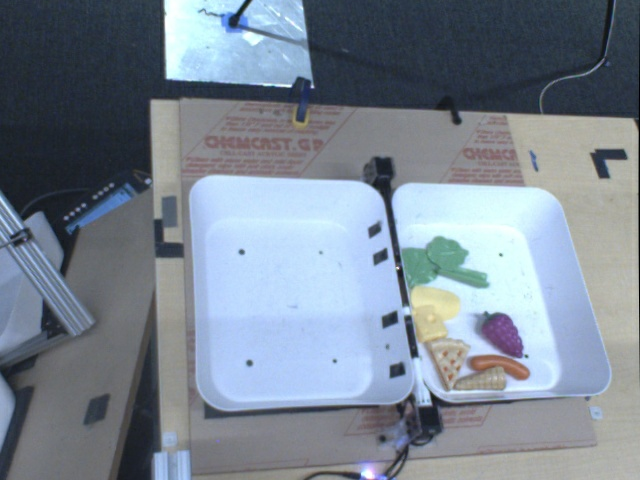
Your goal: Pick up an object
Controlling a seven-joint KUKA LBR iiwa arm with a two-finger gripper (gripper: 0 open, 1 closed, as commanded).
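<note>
All 6 pickable things lie in the right bin [560, 268], crowded toward its left wall and near corner. The left bin [290, 298] sits alongside, touching it at the shared rim.

The leaf [445, 258] lies farthest back. The cheese [435, 310] is just in front of it, hard against the wall. The grapes [502, 333] sit to the cheese's right, a little apart. Along the near edge, the waffle [447, 360], sausage [500, 366] and biscuit [480, 379] lie touching or nearly touching.

The crowding is my main worry. If I go for the waffle or the biscuit, I judge 1 finger could land on the neighbour, and the grasp would either push the pile aside or close on 2 pieces at once. The cheese is so near the wall that a finger may strike the rim before it gets low enough. The leaf looks thin and flat, so a close could skate over it and come up with nothing. The sausage is round and may roll out of a pinch that is off its middle.

The grapes have the most clear floor around them, so I rate them the safest of the 6.

As for the fingers, I cannot tell how far apart they stand, or whether they hold or touch anything. I would not count any piece as grasped.
</note>
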